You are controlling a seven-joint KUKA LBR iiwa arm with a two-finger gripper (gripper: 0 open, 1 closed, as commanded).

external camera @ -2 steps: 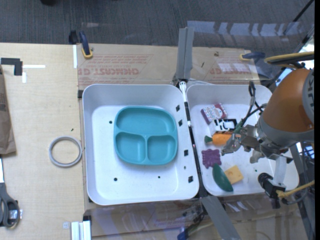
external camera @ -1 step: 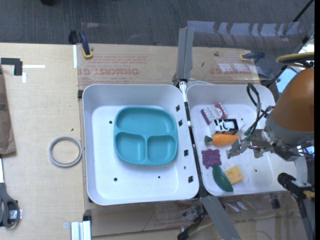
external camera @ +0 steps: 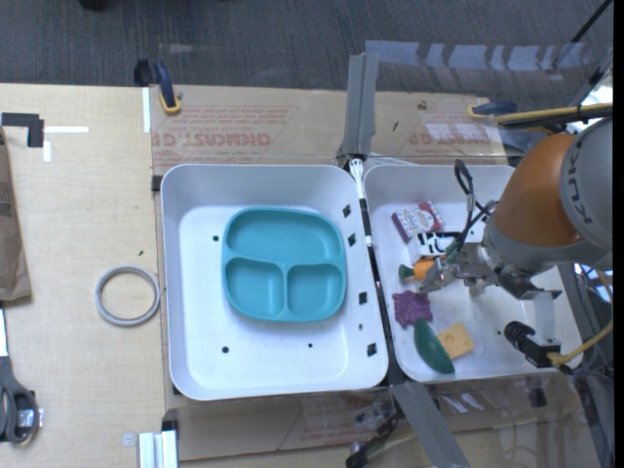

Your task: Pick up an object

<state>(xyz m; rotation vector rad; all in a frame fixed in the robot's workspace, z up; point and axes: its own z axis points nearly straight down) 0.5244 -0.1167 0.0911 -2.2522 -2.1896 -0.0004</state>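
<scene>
Down low in the right bin [external camera: 487, 364], toward its left wall and about midway between far and near edges: the end effector [external camera: 436, 269], reaching in from the right side of the worktop [external camera: 78, 222] under the grey arm [external camera: 541, 208] with its orange band. Right at the tip, touching or very nearly so: a small orange thing [external camera: 423, 267], likeliest target of the pick. Too cluttered and too small there to tell how wide the end effector stands, or whether anything sits in it; no claim of a hold possible. Just beyond the tip, toward the far edge of the bin: a pink and white packet [external camera: 416, 221], long axis slanted roughly from the left wall toward the far right. Nearward of the tip, along the left wall: a purple lump [external camera: 411, 307], then a dark green oval piece [external camera: 431, 347] with long axis running from left wall toward the near right, and just beside it a tan block [external camera: 455, 340]. So, for the coming move: orange thing directly under or at the tip, no sideways travel called for, judged from this slant; purple lump next nearest, a short way toward the near edge. Risk, as a judgement: crowding by neighbours near the left wall, little room for a clean close. In the left bin [external camera: 185, 291], well apart from all this: a teal divided plate [external camera: 286, 264]. On the bare worktop left of the bins: a grey ring [external camera: 128, 294].
</scene>
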